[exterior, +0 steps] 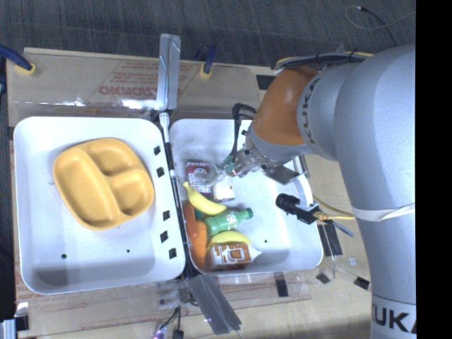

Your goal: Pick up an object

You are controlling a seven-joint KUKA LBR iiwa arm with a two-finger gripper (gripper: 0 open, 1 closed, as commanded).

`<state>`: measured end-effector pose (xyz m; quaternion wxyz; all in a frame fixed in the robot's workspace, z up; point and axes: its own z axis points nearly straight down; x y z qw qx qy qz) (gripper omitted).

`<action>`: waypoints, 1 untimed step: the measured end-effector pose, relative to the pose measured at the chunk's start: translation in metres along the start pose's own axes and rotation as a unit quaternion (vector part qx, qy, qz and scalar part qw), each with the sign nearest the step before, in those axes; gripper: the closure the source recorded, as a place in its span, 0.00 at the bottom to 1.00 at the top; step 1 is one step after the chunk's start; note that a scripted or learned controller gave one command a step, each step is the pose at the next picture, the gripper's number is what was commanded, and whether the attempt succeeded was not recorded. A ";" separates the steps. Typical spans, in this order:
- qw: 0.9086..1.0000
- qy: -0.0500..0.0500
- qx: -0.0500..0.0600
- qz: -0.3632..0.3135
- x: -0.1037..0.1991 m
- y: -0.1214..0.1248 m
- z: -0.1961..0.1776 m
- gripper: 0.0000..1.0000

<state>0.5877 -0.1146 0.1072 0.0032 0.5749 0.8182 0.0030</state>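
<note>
Bulky grey arm with an orange band, black cable and KUKA lettering.

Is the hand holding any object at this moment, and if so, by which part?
It cannot be told. The hand is low in the right bin, over a small white object beside the banana, but no grip is visible.

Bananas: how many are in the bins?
1 clear banana, in the right bin near its left wall, above the green bottle. A yellow shape below the bottle may be another; more could be hidden.
</note>
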 end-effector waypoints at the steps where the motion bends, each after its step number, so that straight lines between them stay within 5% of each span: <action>1: 0.996 0.001 0.006 0.088 0.072 0.015 -0.101 1.00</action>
